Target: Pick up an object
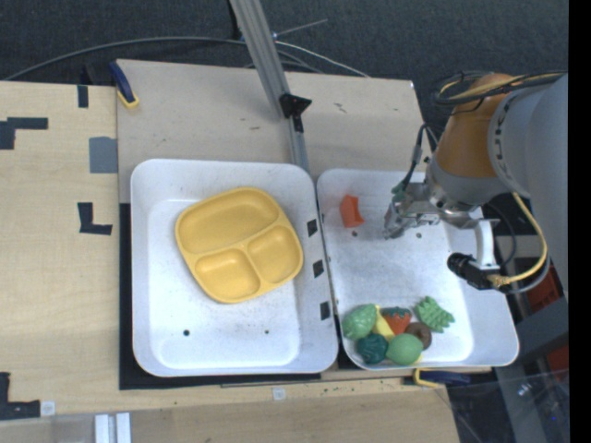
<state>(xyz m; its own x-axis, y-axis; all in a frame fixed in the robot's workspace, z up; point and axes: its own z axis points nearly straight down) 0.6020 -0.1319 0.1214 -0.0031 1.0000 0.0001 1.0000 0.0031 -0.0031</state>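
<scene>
Two shallow white bins sit side by side on the bench: the left bin (152,247) carries a yellow divided plate (239,244), and the right bin (406,275) carries the loose objects. Much of the arm (503,141) is cut off at the picture's right side, and its bulk hides the right bin's far right corner. No brand, label or writing can be read anywhere on the bench. The gripper (399,225) hangs over the far part of the right bin, tips pointing down at the bin floor; its fingers are too small and dark to make out, so I cannot tell whether they are spread or pressed together, and nothing is visible between them. An orange block (351,210) lies just beside the gripper, toward the left bin, apart from it. Along the near edge huddles a cluster of toy food (397,326), pieces overlapping so individual shapes are hard to separate.
</scene>
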